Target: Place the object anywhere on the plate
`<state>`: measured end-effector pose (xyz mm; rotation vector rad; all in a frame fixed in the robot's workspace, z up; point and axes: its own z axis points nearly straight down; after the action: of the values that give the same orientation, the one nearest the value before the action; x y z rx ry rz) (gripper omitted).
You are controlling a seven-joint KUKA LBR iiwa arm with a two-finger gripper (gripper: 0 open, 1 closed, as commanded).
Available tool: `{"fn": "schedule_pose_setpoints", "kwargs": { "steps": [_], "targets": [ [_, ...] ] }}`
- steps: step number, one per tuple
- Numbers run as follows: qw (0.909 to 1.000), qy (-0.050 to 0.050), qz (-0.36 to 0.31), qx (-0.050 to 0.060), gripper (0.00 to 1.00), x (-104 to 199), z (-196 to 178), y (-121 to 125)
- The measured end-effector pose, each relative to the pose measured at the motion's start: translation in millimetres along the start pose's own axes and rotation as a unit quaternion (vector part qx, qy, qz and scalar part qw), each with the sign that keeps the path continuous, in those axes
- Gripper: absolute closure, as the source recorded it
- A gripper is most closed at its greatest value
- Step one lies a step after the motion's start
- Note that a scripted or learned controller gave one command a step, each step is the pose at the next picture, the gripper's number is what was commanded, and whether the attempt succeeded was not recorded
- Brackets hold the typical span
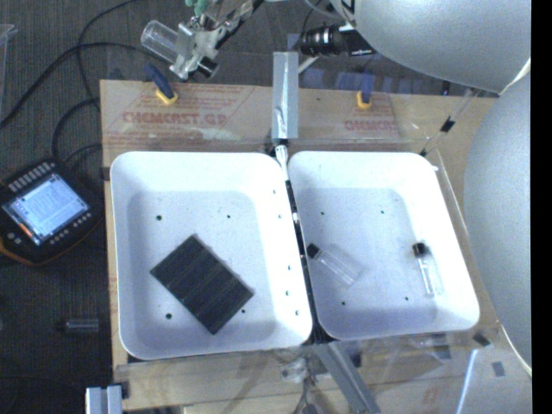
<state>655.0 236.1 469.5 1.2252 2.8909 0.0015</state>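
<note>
Camera view: the gripper [189, 48] hangs at about 11 o'clock in the frame, beyond the far edge of the bench [233, 119], with its fingers clamped on one end of a clear vial [162, 38]. The vial juts out toward 9 o'clock, tilted, with nothing under it but the dark floor.

I judge the step in hand to be the carry: the vial is lifted but not yet placed. The plate [203, 283] is a dark, ribbed square set cornerwise on the floor of the left bin [129, 231], well apart from the gripper and toward 6 o'clock from it. The next move calls for a swing that way, over the bin's far wall, then a descent above the plate before release.

The vial is a see-through cylinder, smooth and glossy — likely to roll on the ribs if dropped from a height. Two similar vials [338, 266] [427, 272] lie in the right bin [362, 166].
</note>
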Motion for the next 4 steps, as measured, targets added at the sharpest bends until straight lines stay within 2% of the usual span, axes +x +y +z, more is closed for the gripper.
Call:
{"fn": "schedule_pose_setpoints", "kwargs": {
  "steps": [4],
  "targets": [
    [1.0,-0.004,0.0,-0.001,1.0,0,-36,3]
  ]
}}
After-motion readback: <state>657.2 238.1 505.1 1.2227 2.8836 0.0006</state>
